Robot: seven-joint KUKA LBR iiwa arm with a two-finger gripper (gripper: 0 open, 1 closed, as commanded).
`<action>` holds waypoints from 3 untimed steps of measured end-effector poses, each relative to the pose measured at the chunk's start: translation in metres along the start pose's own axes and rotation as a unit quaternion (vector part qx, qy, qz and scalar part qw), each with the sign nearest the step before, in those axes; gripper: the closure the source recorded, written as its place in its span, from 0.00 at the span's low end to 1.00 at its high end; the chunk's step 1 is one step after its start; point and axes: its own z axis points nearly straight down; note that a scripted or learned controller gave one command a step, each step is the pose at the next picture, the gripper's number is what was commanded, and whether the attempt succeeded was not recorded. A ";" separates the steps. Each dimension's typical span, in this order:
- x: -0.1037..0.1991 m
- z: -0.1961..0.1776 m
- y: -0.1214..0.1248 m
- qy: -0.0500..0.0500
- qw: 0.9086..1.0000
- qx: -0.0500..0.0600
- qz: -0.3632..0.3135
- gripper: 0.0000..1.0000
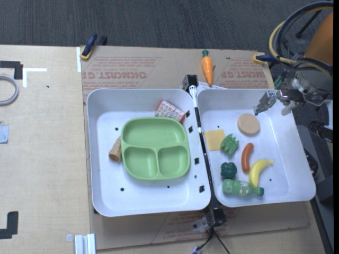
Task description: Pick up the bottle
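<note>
The green bottle (242, 189) lies on its side near the front edge of the right bin (296, 157), its cap end pointing right, its label too small to read. Just behind it sits a dark green broccoli-like piece (228, 169), and just beside its cap end rests a yellow banana (259, 171). An orange-red sausage (247, 157) lies next to the banana, with a leafy green toy (230, 143), a yellow cheese slice (214, 139) and a round tan disc (248, 124) farther back in the same bin. The gripper (263, 104) hangs over the bin's back right corner, well apart from the bottle, with nothing between its fingers; whether they are open or closed cannot be told at this size. The left bin (100, 189) holds a green three-compartment plate (155, 147), a tan cone-shaped piece (115, 151) touching the plate's left rim, and a small red-patterned packet (170, 110) behind it, its print illegible. Both bins sit on a cardboard sheet (122, 70) bearing red printing that appears upside down or mirrored and cannot be made out with confidence. A toy carrot (206, 67) lies on the cardboard behind the bins, and a blue and yellow clamp (88, 46) grips the sheet's back left corner.
</note>
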 end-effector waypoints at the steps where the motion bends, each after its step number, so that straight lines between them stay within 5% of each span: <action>1: 0.000 -0.010 0.000 -0.001 1.000 0.000 -0.001 1.00; 2: 0.065 0.045 -0.063 0.000 0.996 0.001 0.091 1.00; 3: 0.129 0.014 -0.109 0.000 0.991 0.001 0.132 1.00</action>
